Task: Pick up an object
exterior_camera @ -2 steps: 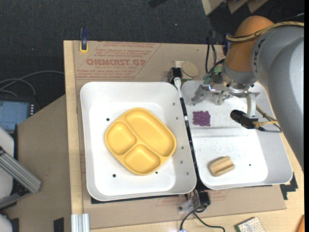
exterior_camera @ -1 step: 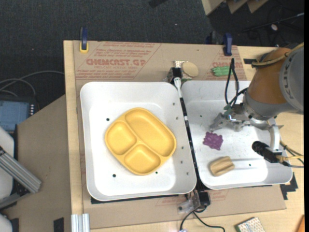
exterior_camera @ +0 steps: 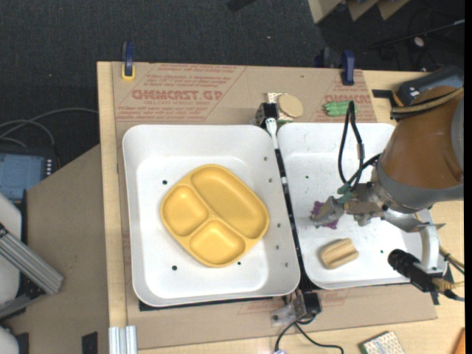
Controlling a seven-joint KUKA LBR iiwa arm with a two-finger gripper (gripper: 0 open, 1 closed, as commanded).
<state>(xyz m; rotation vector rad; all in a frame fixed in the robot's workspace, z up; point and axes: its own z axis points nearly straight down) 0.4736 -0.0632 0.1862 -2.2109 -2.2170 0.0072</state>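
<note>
Dark carpet surrounds the cardboard-topped bench [exterior_camera: 184, 87], which carries two shallow white bins side by side. To the left, the left bin [exterior_camera: 140, 198] is mostly taken up by a yellow divided tray [exterior_camera: 214, 214] with three compartments, lying flat and turned at an angle; a bare white margin runs all round it. On the right, the right bin [exterior_camera: 310, 161] has open floor across its far half, up to its far rim, and some free floor toward the shared wall between the bins.

I reach in from the right, my grey and orange arm [exterior_camera: 424, 153] covering that bin's right side. My pincer [exterior_camera: 335, 209] sits low over the middle of the right bin, just beside a small purple object [exterior_camera: 321, 211] on its left; whether my fingers are open or closed I cannot tell. A tan rounded block [exterior_camera: 338, 253], short and log-like, lies on the bin floor nearer than the pincer, apart from it and close to the near rim.
</note>
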